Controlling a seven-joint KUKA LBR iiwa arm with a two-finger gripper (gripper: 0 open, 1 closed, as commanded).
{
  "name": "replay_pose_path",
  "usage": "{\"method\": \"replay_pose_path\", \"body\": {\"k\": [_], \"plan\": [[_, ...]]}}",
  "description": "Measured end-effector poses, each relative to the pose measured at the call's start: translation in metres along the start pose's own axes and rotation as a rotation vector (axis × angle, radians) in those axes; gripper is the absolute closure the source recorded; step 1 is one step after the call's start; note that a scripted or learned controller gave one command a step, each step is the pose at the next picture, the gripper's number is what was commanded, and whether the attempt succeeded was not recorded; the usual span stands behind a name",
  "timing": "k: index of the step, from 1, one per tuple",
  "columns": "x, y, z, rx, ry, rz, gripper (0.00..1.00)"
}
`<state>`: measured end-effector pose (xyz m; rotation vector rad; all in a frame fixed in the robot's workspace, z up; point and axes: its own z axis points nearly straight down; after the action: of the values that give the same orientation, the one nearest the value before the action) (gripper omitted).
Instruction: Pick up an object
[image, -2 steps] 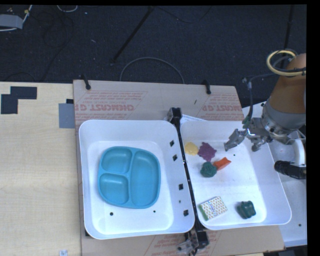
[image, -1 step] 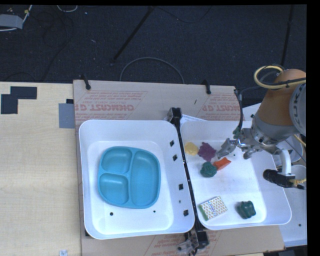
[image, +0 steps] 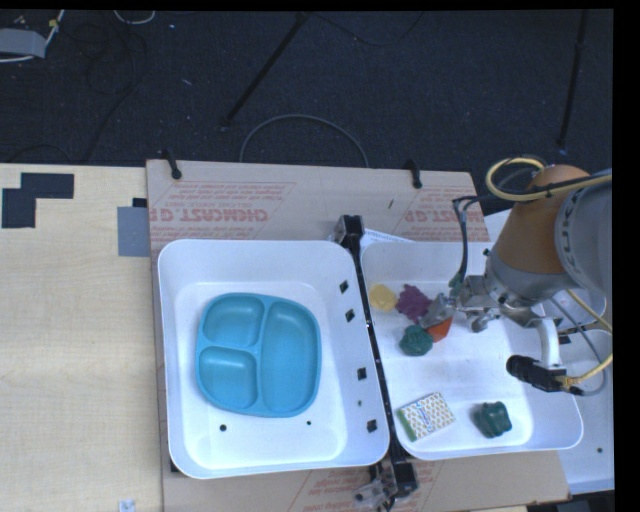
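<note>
The right bin (image: 560, 425) holds several small objects. In its upper left part a yellow piece (image: 383, 296), a purple piece (image: 411, 300), an orange piece (image: 439, 327) and a dark green round piece (image: 416, 341) lie close together. A patterned little box (image: 425, 415) and a teal piece (image: 491, 419) lie near the front wall. My gripper (image: 447, 309) reaches in from the right and hangs low over the orange piece, right beside the purple one. I cannot tell whether it touches either of them.
The left bin (image: 180, 270) holds a blue divided plate (image: 258, 353). A black divider (image: 366, 350) runs between the bins. Cables and the arm's grey body (image: 560, 250) crowd the right bin's right side.
</note>
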<state>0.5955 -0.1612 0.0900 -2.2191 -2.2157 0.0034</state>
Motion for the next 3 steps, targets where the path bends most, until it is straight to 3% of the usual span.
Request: {"method": "replay_pose_path", "body": {"k": [1, 3], "plan": [[-0.002, 0.0, -0.013, -0.002, -0.002, 0.002, 1.0], [0.004, -0.006, -0.103, -0.007, -0.002, -0.002, 1.0]]}}
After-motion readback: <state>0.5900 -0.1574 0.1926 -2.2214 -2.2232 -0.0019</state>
